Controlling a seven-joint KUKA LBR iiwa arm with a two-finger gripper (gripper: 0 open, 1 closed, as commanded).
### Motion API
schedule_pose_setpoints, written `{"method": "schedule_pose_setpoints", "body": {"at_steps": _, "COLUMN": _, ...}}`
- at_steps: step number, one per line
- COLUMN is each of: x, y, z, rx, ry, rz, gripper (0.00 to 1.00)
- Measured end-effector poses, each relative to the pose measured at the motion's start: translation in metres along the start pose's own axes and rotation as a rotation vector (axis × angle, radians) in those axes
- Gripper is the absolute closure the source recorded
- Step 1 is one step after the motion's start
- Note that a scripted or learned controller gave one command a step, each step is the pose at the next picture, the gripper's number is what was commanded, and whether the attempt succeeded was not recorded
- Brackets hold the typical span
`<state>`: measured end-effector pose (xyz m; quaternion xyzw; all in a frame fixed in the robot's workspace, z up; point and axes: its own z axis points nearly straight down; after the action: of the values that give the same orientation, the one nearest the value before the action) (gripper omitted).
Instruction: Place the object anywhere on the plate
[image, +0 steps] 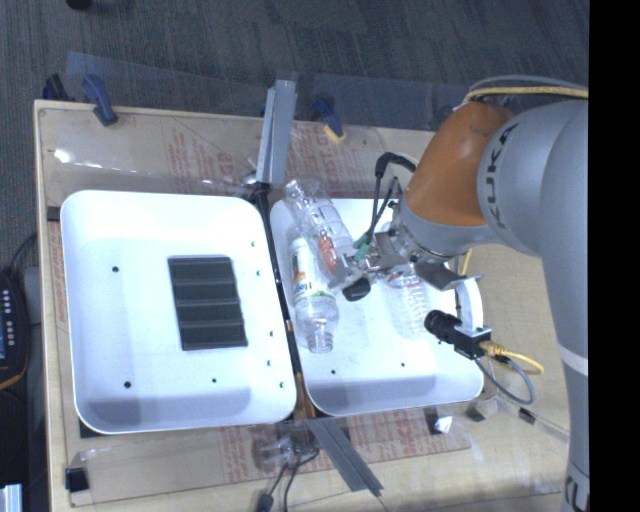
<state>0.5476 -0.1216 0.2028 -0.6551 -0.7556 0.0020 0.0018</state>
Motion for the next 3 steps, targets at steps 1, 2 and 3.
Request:
{"method": "schedule_pose_setpoints", "body": {"at_steps": 1, "x": 0.052, "y": -0.024, "z": -0.026, "rx": -0.002, "ry": 0.001, "rz": -0.325, "gripper": 1.0}}
{"method": "schedule_pose_setpoints", "body": {"at_steps": 2, "x": 0.093, "y": 0.047, "z": -0.07, "rx": -0.005, "ry": -0.001, "rz": -0.294, "gripper": 1.0}}
{"method": "schedule_pose_setpoints", "body": {"at_steps": 3, "x": 0.121, "y": 0.061, "z": -0.085, "rx": -0.003, "ry": -0.002, "rz": -0.441, "gripper": 1.0}}
